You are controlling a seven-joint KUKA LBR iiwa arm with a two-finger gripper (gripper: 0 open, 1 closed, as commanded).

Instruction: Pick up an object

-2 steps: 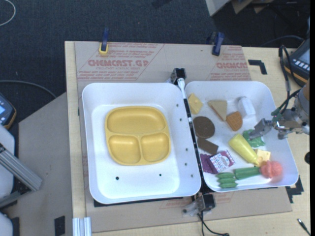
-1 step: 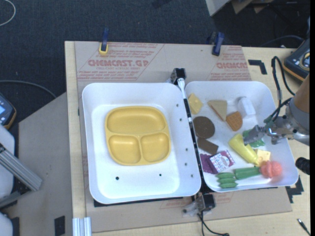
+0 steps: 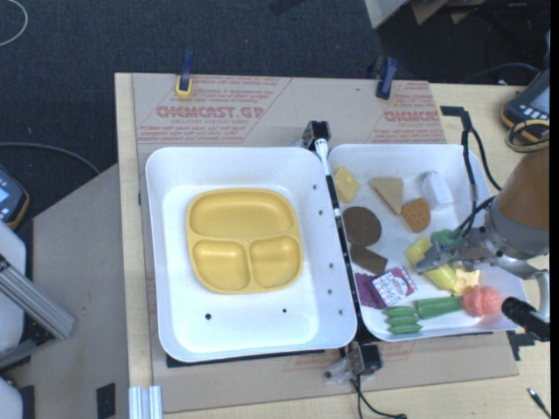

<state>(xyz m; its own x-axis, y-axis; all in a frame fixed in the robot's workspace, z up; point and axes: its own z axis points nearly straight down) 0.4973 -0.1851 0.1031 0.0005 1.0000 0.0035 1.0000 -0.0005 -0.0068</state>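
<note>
Gripper (image 3: pixel 434 258): we see it low in the right bin (image 3: pixel 397 154), fingers' spread unclear to us.
Touching: seemingly the yellow toy (image 3: pixel 452 277) beneath.
Nearby: pink ball (image 3: pixel 480 301) just beyond, green pod (image 3: pixel 402 319) below-left.

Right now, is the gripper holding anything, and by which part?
Cannot tell. The gripper is low in the right bin among the yellow pieces, but no item shows between its fingers.
</note>
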